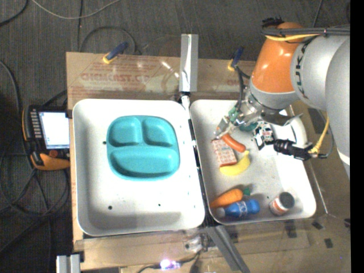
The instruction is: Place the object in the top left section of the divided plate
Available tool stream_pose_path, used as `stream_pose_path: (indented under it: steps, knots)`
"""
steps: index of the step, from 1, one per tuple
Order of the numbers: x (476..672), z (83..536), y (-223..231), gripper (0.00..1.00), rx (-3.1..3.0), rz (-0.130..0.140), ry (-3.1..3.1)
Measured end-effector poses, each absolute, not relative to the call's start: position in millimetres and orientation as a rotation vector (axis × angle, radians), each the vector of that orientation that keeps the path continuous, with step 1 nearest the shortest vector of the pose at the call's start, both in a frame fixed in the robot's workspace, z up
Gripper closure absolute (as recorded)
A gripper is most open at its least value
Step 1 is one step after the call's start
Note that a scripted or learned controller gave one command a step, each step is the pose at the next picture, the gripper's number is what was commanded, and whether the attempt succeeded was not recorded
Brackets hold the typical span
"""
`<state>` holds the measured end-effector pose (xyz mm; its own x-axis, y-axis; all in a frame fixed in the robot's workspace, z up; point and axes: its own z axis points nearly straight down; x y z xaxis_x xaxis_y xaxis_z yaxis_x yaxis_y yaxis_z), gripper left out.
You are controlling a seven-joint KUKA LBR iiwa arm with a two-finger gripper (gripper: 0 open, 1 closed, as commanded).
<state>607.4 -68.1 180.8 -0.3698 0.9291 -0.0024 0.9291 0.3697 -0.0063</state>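
1. Step in hand: pick phase. The gripper (232, 131) is down in the right bin (304, 206), over the toy pile at its upper middle; nothing is carried yet, as far as I can judge.
2. Jaws: cannot tell whether apart or together; the wrist and clutter hide them.
3. Task's thing: likely the red sausage-like toy (234, 143) just under the gripper, lying on the banana (239, 166), beside a waffle-like block (221, 151). Which one is targeted is uncertain.
4. Target: the teal divided plate (143, 147) sits in the left bin (91, 209), well apart from the gripper; its top left section (125, 133) holds nothing.
5. Next move calls for a firm clamp on one toy, a lift above the bin walls, travel left across the divider, and a drop into that section.
6. Counts: two bins, one plate with three sections, one banana, one carrot (227, 197), one blue bottle (242, 209), one small can (281, 203), one red toy, one block.
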Motion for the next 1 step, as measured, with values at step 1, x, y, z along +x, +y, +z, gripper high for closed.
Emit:
stream_pose_path:
  steps: [1]
  knots:
    - [659.7, 181.4, -23.2, 1.00, -1.358, 0.004, -2.832]
